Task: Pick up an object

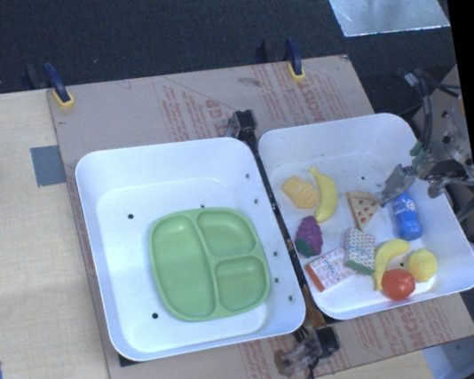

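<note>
1. You are looking at a cardboard sheet [204, 100] lying on the bench, carrying two white bins side by side.
2. The left bin [112, 250] is holding a green divided plate [209, 262].
3. The right bin [345, 134] is holding the toy food: a corn cob [299, 191] touching a banana [325, 193], a pizza slice [363, 206], purple grapes [309, 235], a blue bottle [405, 217], a second banana [388, 254], a lemon [421, 264] and a tomato [398, 284].
4. The gripper [409, 171] is hanging over the right bin's far side, just above the blue bottle; you cannot tell how its tips are standing, and nothing is showing between them.
</note>
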Motion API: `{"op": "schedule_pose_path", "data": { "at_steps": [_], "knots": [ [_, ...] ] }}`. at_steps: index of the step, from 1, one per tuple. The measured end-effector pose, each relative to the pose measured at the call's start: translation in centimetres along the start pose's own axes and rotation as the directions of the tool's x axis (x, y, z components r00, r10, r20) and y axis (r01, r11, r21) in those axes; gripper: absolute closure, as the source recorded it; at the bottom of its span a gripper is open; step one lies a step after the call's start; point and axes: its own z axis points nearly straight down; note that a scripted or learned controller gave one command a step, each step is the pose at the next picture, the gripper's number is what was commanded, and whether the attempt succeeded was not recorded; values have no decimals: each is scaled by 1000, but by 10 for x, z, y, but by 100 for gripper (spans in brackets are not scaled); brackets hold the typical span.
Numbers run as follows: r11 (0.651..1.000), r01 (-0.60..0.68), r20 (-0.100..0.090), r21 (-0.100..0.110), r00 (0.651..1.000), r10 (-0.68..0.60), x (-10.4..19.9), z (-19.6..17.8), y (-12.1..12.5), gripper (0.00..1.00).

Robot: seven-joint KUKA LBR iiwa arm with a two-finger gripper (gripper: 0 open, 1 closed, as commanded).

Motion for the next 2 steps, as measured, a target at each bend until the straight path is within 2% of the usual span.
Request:
{"op": "schedule_pose_path", "data": {
  "at_steps": [1,2],
  "knots": [
    [1000,3,1,-9,1000,-3,49,129,42,0],
    [1000,0,1,-3,1000,0,56,40,84,0]
  ]
}}
